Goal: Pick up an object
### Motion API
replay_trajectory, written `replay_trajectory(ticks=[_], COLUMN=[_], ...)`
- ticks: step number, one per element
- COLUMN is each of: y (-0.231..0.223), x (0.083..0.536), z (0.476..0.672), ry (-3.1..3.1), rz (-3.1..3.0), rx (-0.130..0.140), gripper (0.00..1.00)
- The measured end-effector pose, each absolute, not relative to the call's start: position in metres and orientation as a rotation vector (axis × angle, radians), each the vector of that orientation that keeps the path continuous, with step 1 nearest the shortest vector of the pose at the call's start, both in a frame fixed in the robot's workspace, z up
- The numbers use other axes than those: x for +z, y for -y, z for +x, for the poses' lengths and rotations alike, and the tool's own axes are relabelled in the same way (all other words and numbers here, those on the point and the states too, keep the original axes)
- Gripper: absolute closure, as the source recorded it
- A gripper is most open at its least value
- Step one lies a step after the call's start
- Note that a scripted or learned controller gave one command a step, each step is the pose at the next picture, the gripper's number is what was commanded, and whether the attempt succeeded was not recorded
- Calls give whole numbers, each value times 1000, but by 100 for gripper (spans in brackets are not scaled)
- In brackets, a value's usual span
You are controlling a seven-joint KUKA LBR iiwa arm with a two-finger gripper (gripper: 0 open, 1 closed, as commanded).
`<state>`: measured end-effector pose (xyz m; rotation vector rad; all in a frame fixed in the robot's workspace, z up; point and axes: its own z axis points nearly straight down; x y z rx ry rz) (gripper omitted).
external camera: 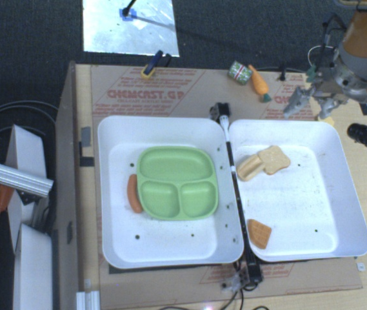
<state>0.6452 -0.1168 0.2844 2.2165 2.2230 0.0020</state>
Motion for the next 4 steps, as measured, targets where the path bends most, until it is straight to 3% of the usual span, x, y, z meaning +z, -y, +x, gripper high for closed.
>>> replay_trajectory(ticks=[1, 2, 3, 4], y=[147, 110, 149, 121], x=[142, 112, 119, 87], z=[631, 627, 652, 649], ry=[-2224, -2226, -2221, -2222], rz=[2222, 2217, 2217, 2213], rx=[-3, 1, 2, 4], gripper=[0, 0, 0, 0])
